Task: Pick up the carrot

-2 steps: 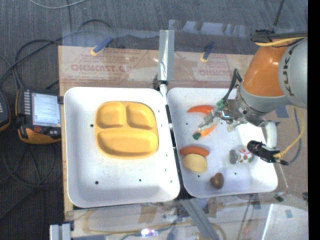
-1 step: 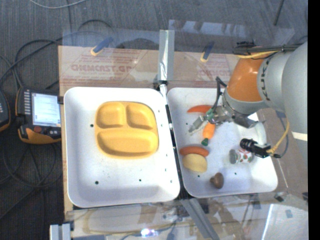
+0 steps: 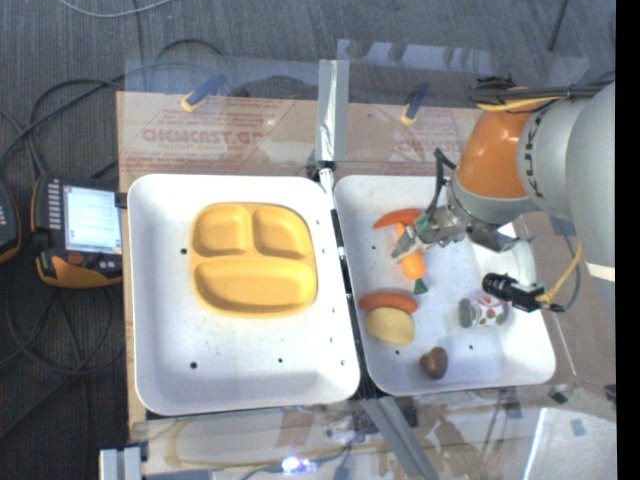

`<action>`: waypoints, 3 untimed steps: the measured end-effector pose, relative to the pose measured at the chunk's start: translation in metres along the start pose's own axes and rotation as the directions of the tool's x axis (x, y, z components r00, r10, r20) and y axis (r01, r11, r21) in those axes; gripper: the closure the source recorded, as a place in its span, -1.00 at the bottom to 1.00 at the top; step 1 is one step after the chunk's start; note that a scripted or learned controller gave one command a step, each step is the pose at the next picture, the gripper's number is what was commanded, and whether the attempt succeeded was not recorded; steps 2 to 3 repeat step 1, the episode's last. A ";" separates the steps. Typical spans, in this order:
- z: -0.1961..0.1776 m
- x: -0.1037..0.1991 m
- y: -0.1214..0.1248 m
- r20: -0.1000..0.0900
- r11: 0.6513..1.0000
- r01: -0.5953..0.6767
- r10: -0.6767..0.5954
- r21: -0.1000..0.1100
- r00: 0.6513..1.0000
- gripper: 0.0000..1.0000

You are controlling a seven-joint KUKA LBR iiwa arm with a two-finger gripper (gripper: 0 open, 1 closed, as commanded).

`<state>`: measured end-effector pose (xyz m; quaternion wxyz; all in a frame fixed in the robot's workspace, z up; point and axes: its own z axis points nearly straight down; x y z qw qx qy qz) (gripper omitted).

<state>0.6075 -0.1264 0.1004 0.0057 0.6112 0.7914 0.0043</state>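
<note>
Camera view looked down on my two white bins, and my claw (image 3: pixel 411 236) was low in the right bin (image 3: pixel 520 363), near its top left part. I was at the reaching step. I judged that I had not picked the carrot (image 3: pixel 413 264) up yet. The small orange carrot with a green end lay on the bin floor, just below my claw tip and touching it or very close. I could not tell if my claw was open or closed, because it was too small and dark to see.

A red-orange curved thing (image 3: pixel 399 218) lay just above my claw. A red sausage shape (image 3: pixel 388 301) and a yellow potato shape (image 3: pixel 390 326) lay lower down, apart from the carrot.

Next, I thought I would need to move down a little over the carrot, close around its middle, and lift it straight up. The yellow tray (image 3: pixel 255 258) sat in the left bin (image 3: pixel 160 298).
</note>
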 end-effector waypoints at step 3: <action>-0.082 0.086 -0.002 -0.003 0.986 -0.167 0.167 0.018 0.986 1.00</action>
